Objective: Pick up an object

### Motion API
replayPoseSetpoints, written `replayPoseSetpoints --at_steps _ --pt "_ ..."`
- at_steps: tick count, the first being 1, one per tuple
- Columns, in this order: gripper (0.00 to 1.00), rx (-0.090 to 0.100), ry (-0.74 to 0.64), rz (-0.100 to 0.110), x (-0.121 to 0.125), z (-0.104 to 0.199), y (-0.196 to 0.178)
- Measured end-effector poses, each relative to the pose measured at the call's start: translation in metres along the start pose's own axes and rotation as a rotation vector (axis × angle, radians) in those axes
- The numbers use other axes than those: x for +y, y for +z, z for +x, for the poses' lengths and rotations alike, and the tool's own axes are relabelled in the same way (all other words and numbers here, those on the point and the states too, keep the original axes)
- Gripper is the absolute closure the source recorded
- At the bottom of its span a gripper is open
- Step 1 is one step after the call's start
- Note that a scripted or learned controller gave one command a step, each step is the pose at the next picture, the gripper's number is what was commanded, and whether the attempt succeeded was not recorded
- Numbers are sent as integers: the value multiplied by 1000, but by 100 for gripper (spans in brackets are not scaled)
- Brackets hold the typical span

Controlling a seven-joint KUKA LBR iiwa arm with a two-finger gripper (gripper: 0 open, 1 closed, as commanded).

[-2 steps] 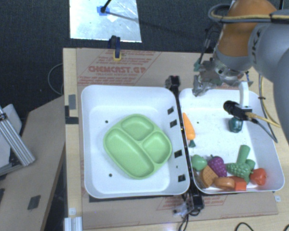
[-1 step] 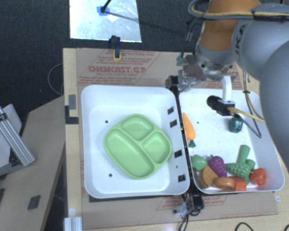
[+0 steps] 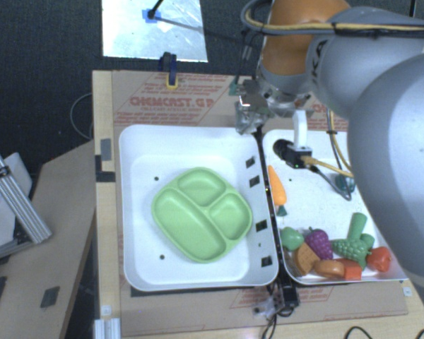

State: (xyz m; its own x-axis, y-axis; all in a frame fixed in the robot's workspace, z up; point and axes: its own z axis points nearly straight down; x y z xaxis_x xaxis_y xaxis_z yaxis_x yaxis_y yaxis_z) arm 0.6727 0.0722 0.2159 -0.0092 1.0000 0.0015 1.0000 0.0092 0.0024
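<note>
The grey arm (image 3: 381, 97) looms closest, its gripper (image 3: 249, 119) over the bins' far edge. Whether it's open, I cannot tell. Toy food (image 3: 332, 249) crowds the right bin's (image 3: 318, 189) near corner, likely awaiting picking.

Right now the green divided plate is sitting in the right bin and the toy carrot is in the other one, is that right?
Not quite. The camera view shows the green divided plate in the left bin, not the right. The toy carrot lies in the other one, the right bin.
</note>
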Motion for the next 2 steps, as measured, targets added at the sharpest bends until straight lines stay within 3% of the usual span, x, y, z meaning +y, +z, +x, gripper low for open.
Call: replayPoseSetpoints --at_steps 2 --pt "100 -2 6 1 -13 -9 -5"
